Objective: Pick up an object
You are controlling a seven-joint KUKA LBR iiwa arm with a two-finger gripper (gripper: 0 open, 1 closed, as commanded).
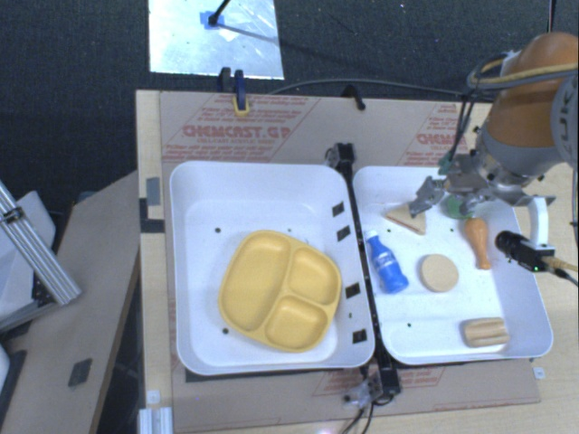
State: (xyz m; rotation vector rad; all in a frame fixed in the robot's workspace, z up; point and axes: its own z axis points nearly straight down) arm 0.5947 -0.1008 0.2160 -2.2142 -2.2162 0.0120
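In the camera view, two white bins sit side by side on a bench sheeted with printed cardboard. The left bin (pixel 194 197) holds a yellow divided plate (pixel 280 289), lying flat in its lower middle. The right bin (pixel 534 328) carries several small things: a blue bottle (pixel 386 264) near its left wall, a tan wedge (pixel 406 219) up toward the top, a round tan disc (pixel 439 273) in the centre, a bread-like roll (pixel 483 332) at the lower right, and an orange carrot (pixel 478 240) to the right of the disc, with something green (pixel 452 206) just above it, partly hidden. The arm comes in from the upper right of the frame, and its gripper (pixel 448 195) hangs over the top of the right bin, fingers spread apart with nothing between them; one fingertip is just beside the tan wedge.
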